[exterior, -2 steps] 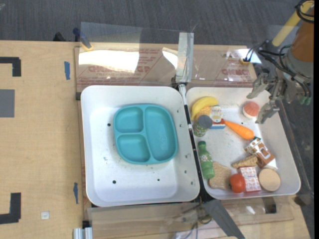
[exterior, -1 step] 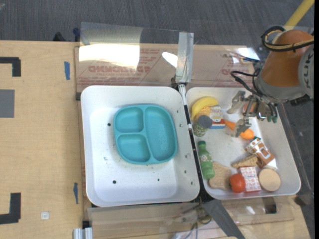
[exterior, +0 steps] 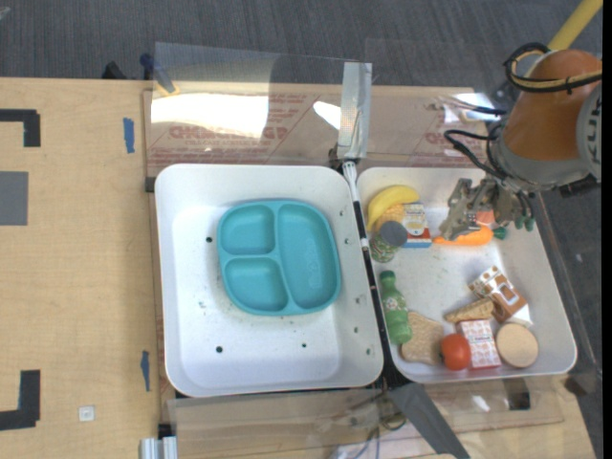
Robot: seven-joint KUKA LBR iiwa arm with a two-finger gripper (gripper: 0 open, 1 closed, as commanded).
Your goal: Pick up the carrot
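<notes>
The carrot point(exterior: 467, 238), orange with a bit of green at its right end, lies across the upper part of the right bin point(exterior: 559, 338). My gripper point(exterior: 463, 220) hangs directly over the carrot's middle and reaches down to it, coming in from the right beneath the orange wrist band. The gripper body hides part of the carrot's top side. The carrot appears to rest on the bin floor.
Left of the carrot are a banana point(exterior: 392, 202), a small carton point(exterior: 415, 224) and a can point(exterior: 387, 238). Lower in the right bin lie a green bottle point(exterior: 393, 295), a tomato point(exterior: 456, 352) and several snack items. A teal divided plate point(exterior: 280, 256) sits in the left bin point(exterior: 182, 285).
</notes>
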